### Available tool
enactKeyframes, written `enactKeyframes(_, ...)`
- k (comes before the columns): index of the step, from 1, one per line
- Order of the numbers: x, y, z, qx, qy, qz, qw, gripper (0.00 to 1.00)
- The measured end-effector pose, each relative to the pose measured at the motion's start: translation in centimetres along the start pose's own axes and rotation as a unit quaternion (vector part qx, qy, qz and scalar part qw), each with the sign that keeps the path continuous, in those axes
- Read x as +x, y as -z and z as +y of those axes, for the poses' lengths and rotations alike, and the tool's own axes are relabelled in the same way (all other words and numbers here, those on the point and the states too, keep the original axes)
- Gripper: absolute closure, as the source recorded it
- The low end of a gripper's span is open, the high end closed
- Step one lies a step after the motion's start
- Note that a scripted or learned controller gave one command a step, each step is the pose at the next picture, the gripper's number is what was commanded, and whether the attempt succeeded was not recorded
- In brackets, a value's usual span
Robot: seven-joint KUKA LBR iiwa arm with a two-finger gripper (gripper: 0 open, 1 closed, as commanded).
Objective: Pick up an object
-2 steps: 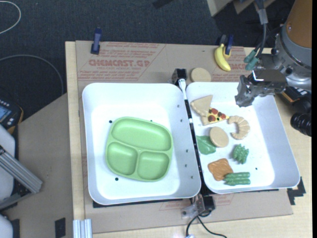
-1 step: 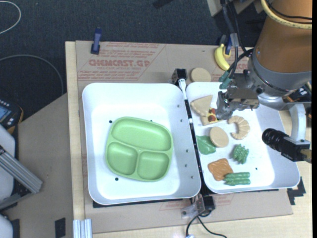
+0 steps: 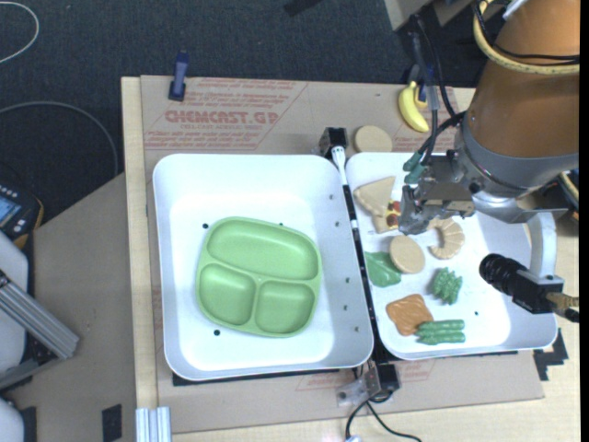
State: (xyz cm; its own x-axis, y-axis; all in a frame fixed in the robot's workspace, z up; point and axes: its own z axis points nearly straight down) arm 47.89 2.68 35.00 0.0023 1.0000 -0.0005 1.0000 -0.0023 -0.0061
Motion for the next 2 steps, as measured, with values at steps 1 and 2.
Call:
enactKeyframes(1,2.1,3.1,0.1,-0.005,0.003,0.001,1.0,1.0)
enactKeyframes(2,6.4,11.7,0.0,-0.009,0.004,0.002,1.0,1.0)
